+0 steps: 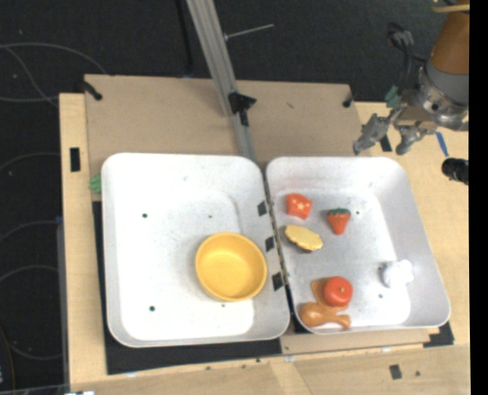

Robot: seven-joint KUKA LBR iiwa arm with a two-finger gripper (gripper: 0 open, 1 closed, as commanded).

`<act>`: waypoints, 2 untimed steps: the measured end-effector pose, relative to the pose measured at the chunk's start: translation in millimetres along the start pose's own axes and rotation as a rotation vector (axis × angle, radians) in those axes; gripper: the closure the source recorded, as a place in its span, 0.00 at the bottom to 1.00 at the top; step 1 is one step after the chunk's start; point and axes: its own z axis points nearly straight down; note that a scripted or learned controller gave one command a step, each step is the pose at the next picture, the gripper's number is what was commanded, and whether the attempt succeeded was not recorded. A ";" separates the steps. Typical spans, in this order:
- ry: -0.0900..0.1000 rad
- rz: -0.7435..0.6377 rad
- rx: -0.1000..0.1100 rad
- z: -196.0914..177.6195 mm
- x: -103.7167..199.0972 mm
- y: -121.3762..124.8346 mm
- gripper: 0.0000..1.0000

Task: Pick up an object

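One brown gourd (324, 316) | lies flat | neck points right

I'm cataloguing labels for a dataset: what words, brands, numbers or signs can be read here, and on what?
None can be read.
The yellow bowl, the toy foods such as the strawberry, and both white bins are plain.
The arm's orange band bears no legible marking.

A tan bench (169, 109) bears two shallow white bins, left bin (145, 188) beside right bin (392, 188), edges touching.
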 end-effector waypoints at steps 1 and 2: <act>-0.001 0.000 0.001 -0.1 -0.6 -0.2 0.00; 0.000 0.000 0.005 55.7 7.1 -3.3 0.00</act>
